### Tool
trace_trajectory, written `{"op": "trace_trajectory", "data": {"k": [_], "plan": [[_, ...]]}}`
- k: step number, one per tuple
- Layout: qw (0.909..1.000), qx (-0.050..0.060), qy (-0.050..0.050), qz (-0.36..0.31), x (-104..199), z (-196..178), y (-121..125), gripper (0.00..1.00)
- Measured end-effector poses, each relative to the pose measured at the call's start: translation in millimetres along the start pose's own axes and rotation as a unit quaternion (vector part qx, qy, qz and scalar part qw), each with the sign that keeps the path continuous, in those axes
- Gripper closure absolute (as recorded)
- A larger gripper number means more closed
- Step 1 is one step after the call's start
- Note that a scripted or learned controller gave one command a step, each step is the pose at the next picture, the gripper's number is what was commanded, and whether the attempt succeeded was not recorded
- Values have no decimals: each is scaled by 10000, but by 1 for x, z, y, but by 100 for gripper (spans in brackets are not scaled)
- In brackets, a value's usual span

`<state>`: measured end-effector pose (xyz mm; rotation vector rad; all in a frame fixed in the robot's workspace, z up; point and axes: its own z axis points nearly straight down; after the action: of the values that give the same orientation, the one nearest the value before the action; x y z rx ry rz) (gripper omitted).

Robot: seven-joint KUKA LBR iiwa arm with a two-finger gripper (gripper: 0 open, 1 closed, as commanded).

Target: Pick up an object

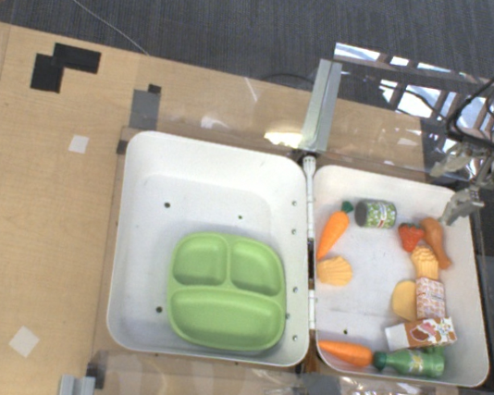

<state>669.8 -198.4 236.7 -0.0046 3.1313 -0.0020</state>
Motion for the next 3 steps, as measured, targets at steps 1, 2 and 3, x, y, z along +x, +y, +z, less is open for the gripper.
{"op": "trace_trajectory", "data": {"k": [1, 2, 3], "plan": [[9988, 5, -18, -482, 1, 137, -6, 0], [9990, -18, -6, -444, 9, 149, 68, 0], [10000, 2, -10, 64, 77, 146, 46, 0]]}}
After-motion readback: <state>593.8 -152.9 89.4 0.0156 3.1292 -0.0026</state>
